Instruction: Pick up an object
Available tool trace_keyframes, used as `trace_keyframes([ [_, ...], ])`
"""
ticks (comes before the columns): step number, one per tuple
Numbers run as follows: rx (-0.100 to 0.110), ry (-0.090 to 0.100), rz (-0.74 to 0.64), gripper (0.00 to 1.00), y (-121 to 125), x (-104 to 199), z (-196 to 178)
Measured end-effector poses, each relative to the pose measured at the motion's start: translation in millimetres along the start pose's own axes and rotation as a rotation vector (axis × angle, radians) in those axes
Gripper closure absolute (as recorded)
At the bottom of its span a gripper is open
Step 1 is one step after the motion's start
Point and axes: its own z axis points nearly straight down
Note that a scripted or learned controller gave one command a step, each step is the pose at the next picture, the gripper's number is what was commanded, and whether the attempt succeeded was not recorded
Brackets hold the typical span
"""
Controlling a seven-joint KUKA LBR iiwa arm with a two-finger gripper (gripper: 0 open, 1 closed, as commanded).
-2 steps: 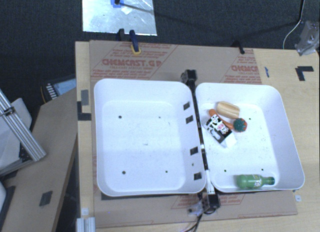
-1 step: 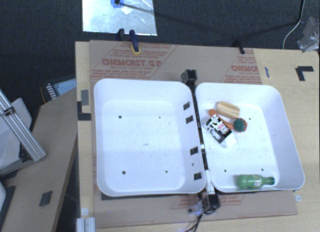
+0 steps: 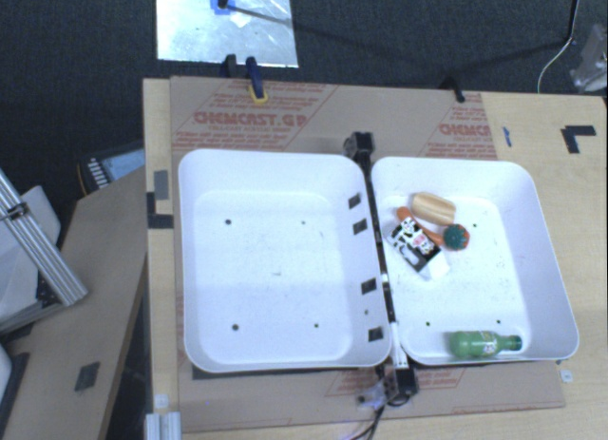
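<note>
- So the stuff to grab is all sitting in the right bin (image 3: 546,239), none of it in the left bin (image 3: 190,239).
- Far-left part of that right bin has a little cluster: a tan bread-roll looking thing (image 3: 433,207), and just beside it on the near side a black-and-white patterned toy (image 3: 414,239), kind of cow-spotted, lying tilted.
- Right next to those is a small teal ball (image 3: 457,237) with an orange piece (image 3: 432,234) running between it and the roll; can't tell if the ball and orange bit are one object or two.
- A green bottle (image 3: 483,343) lies on its side along the near wall of the right bin, well apart from the cluster.
- As for the end effector, I can't tell whether it's spread or pinched, so no way to place the objects relative to it.
- Readable writing: the brown cardboard sheet (image 3: 285,115) under the bins says "CHEMCAST" in red, printed upside down on the far-left side and again on the far-right corner.
- Both bins sit side by side on that cardboard on the desk (image 3: 157,124), joined by black clips (image 3: 361,227) along the middle seam.
- A shiny foil-like sheet (image 3: 228,10) lies on the dark floor beyond the desk.
</note>
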Motion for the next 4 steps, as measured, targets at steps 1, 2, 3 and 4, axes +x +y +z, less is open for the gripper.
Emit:
trace_keyframes([
  [1, -0.003, -0.001, -0.004, 1.00, 1, 0, -11],
  [2, -0.007, -0.002, -0.008, 1.00, 1, 0, -23],
  [3, -0.010, -0.003, -0.012, 1.00, 1, 0, -34],
  [4, -0.014, -0.004, -0.015, 1.00, 2, 0, -45],
])
